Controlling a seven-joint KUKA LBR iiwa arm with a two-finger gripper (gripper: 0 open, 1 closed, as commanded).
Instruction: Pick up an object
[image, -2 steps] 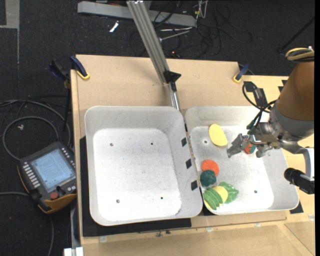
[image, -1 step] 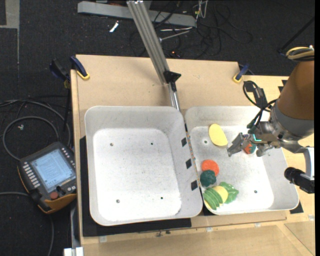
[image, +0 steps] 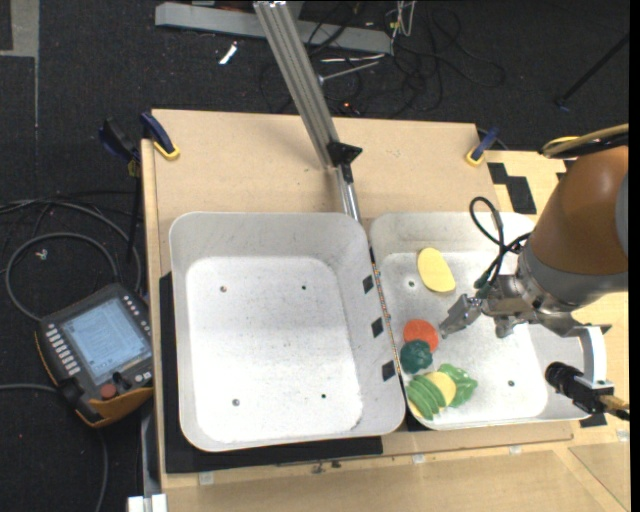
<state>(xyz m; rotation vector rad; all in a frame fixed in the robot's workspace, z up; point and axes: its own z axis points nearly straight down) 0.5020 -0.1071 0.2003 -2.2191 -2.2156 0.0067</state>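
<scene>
So the toys are all bunched in the right bin (image: 520, 400), crowded against its left wall: a yellow piece (image: 435, 269) up top, then an orange ball (image: 420, 331), a dark green ball (image: 416, 356) and a green-and-yellow piece (image: 438, 390), the last three pretty much touching. The gripper (image: 462, 313) is hung low just right of the orange ball, nothing seen between its fingers; open or closed can't be told. More room is left around the yellow piece. The left bin (image: 190, 250) is beside it.

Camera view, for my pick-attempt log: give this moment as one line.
gripper: low over right bin, nothing seen held | nearest: orange ball | also there: yellow oval, green ball, green-yellow toy
</scene>
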